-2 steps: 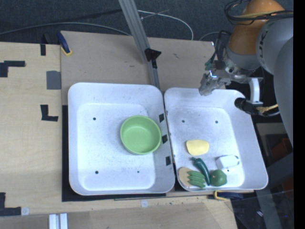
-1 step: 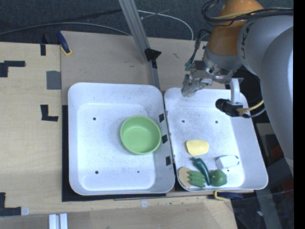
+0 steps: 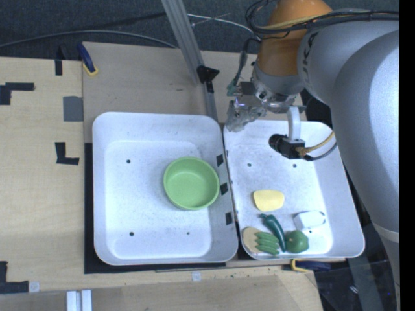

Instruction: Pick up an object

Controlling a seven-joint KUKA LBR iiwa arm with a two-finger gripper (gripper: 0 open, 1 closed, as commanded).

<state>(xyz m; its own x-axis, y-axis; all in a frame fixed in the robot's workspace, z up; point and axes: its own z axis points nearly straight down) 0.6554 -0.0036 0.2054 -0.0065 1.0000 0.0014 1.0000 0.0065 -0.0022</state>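
A light wooden bench point(image 3: 39, 193) carries two shallow white bins side by side. The right bin point(image 3: 337, 193) holds all the small things in its near part: a green toy point(image 3: 275, 235) against the front rim, a white piece point(image 3: 310, 219) beside it, and a yellow lump point(image 3: 268, 200) just behind. Behind them the floor is bare. The left bin point(image 3: 117, 193) holds a green bowl point(image 3: 190, 183). The gripper point(image 3: 241, 116) hangs at the right bin's far left corner; too blurred to say whether it is released or clenched.

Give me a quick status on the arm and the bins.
Gripper at right bin's far left corner, holding nothing visible. Yellow piece, green items near front. Green bowl in left bin.
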